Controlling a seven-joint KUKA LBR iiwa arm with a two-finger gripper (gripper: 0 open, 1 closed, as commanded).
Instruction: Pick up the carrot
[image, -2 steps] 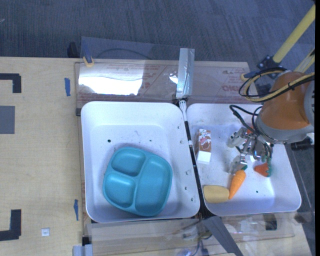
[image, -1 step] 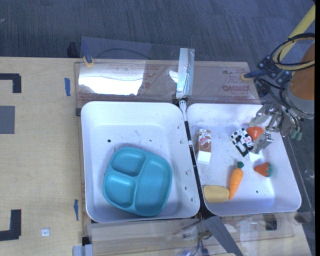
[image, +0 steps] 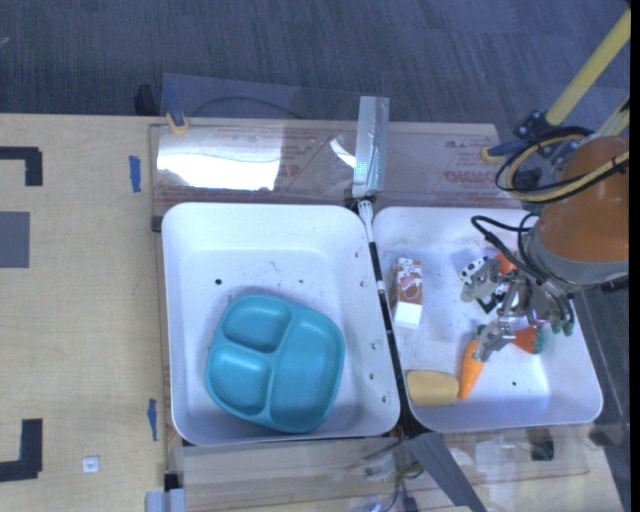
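The carrot (image: 471, 370) is small and orange. It lies slanted on the floor of the right bin (image: 570, 400) near the front, with its tip pointing toward the front left. My gripper (image: 493, 338) reaches in from the right and hangs right over the carrot's upper, thick end, touching it or nearly so. The metal wrist parts hide that end of the carrot. The arm's orange band (image: 590, 215) sits above the bin's right side.
A pale yellow lump (image: 432, 387) lies just left of the carrot's tip. A small brown and white carton (image: 407, 291) lies near the bin's left wall. An orange and green piece (image: 528, 340) sits right of the gripper. The left bin (image: 200, 250) holds a teal divided plate (image: 275, 362).
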